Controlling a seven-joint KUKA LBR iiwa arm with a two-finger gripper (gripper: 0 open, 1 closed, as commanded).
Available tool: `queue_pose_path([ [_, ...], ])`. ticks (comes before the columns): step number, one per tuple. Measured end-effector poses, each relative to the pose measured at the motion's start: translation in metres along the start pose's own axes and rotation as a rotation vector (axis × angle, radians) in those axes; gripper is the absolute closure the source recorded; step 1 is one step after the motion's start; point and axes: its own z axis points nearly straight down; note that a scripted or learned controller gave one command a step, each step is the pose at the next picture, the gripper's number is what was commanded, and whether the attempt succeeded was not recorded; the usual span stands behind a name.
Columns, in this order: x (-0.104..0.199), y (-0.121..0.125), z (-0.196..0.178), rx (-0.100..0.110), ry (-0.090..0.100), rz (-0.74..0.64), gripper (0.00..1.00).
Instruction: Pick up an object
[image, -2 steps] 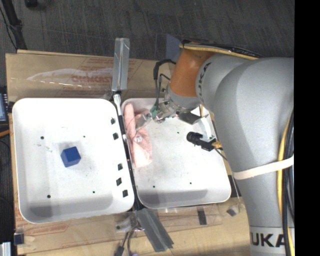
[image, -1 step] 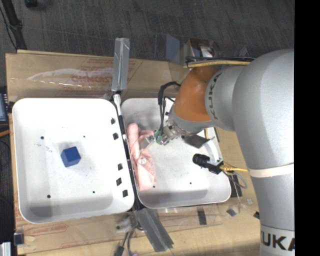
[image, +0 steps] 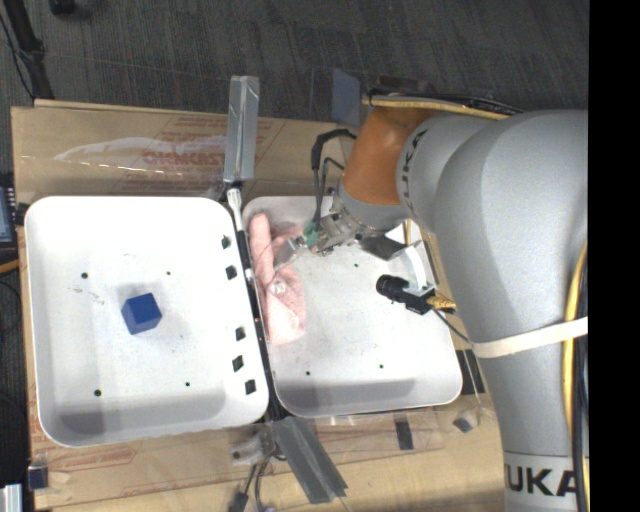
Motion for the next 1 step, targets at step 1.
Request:
queue_pose_path([
  [1,0.0207,-0.0343,-0.0001,0.0,-0.002,-0.086,0.0],
])
